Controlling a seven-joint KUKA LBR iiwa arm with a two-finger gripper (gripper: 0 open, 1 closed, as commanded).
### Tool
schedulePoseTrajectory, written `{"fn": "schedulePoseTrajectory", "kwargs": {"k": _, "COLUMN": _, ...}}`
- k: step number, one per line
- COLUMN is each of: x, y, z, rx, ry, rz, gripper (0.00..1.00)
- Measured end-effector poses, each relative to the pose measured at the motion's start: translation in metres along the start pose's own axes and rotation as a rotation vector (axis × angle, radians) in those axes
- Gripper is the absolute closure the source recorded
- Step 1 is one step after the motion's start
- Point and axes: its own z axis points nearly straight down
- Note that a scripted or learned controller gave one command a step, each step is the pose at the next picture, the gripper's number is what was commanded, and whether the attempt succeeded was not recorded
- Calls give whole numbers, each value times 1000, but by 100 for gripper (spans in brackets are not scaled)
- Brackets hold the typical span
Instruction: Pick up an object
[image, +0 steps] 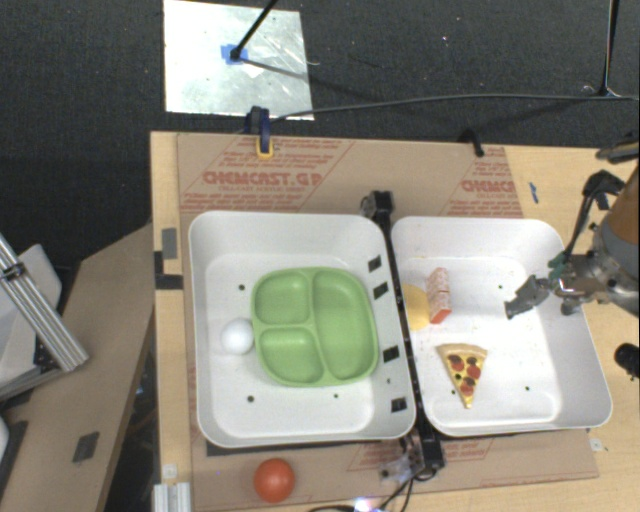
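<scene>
In the right bin (575, 385) lie a toy pizza slice (463, 368) near the front, a pink and red striped block (438, 290) and a yellow wedge (416, 307) against the left wall. My gripper (525, 297) hangs over the right bin's right half, level with the striped block and well to its right. It touches none of the objects. A white ball (237, 337) rests in the left bin (215, 250) beside a green divided plate (313, 325).
A red-orange ball (273, 479) sits on the bench in front of the left bin. A black divider with clips (385, 290) runs between the bins. The arm's wrist (610, 270) enters over the right rim. An aluminium rail (35, 310) stands at far left.
</scene>
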Motion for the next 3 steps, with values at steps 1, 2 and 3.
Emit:
{"fn": "schedulePoseTrajectory", "kwargs": {"k": 1, "x": 0, "y": 2, "z": -5, "rx": -10, "ry": -2, "rz": -3, "gripper": 0}}
{"fn": "schedulePoseTrajectory", "kwargs": {"k": 2, "x": -1, "y": -2, "z": 38, "rx": -7, "ry": -2, "rz": -1, "gripper": 0}}
{"fn": "schedulePoseTrajectory", "kwargs": {"k": 3, "x": 3, "y": 6, "z": 84, "rx": -7, "ry": -1, "rz": -1, "gripper": 0}}
